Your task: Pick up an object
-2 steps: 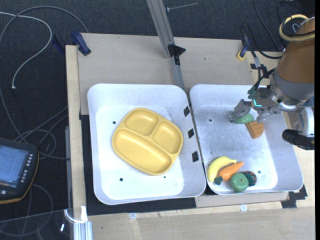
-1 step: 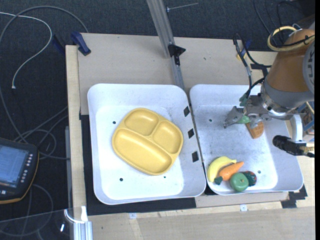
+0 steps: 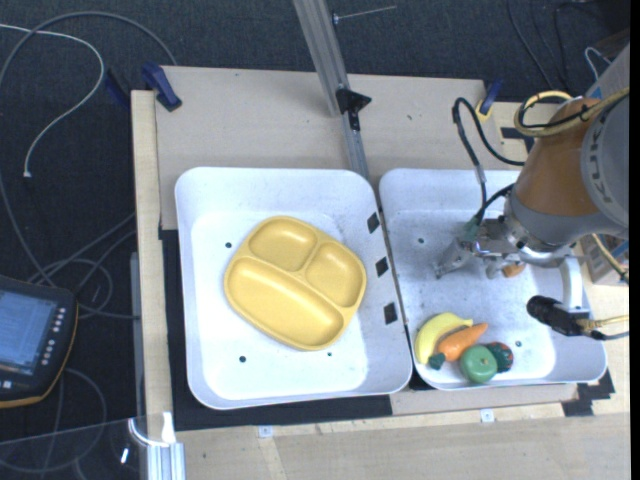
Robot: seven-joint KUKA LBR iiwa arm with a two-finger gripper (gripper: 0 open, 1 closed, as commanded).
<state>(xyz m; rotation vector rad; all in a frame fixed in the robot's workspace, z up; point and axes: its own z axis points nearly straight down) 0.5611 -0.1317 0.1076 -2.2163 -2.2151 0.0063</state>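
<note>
I see the gripper [image 3: 462, 254] low over the bare floor of the right bin [image 3: 420, 203], its 2 fingers spread apart with nothing between them. The toy banana [image 3: 437, 332], carrot [image 3: 462, 341] and green round fruit [image 3: 480, 364] lie clustered at that bin's near edge, well apart from the fingertips. A yellow divided plate [image 3: 295, 282] sits in the left bin [image 3: 205, 228]

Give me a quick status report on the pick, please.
Gripper over right bin, nothing between its fingers. Banana, carrot, green piece bunched at near edge, untouched. Yellow divided plate in left bin.
</note>
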